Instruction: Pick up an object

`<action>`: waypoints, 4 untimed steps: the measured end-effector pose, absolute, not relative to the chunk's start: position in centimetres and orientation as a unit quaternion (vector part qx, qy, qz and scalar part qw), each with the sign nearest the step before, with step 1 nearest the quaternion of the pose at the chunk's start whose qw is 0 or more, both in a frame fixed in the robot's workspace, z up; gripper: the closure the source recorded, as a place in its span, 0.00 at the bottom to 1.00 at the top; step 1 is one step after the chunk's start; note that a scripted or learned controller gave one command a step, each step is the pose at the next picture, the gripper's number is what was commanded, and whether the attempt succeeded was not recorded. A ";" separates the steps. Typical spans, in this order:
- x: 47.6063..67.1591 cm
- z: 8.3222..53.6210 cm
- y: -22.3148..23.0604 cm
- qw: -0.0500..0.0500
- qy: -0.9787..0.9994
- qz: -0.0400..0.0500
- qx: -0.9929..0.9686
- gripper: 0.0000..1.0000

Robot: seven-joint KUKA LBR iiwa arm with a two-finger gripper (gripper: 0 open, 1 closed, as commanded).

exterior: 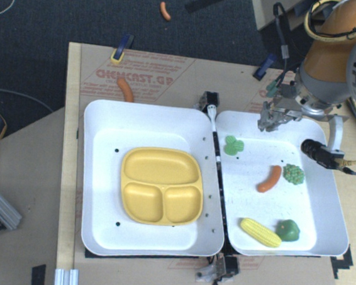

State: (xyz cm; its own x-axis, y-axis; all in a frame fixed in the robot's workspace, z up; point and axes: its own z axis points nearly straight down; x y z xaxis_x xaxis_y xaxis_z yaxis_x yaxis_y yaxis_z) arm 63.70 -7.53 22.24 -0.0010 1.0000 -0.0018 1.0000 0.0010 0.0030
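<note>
Fingers [272, 124] point down over the right bin's [319, 245] far rim, touching none of the toys; how far apart they stand cannot be told. Sausage [269, 179], broccoli [293, 175] and corn [259, 232] lie nearer, while the grey arm [339, 54] slants in from upper right.

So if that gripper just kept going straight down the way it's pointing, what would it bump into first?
Most likely bare floor of the right bin, near its back edge. The gripper points down there, and the nearest item, a small green piece, lies off to the side. Depth is hard to judge.
</note>
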 end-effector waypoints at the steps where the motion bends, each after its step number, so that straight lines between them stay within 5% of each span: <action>1: 63.2 21.9 -7.3 0.000 0.707 -0.001 0.707 1.00; 4: 62.6 21.5 -7.5 -0.001 0.708 -0.001 0.707 1.00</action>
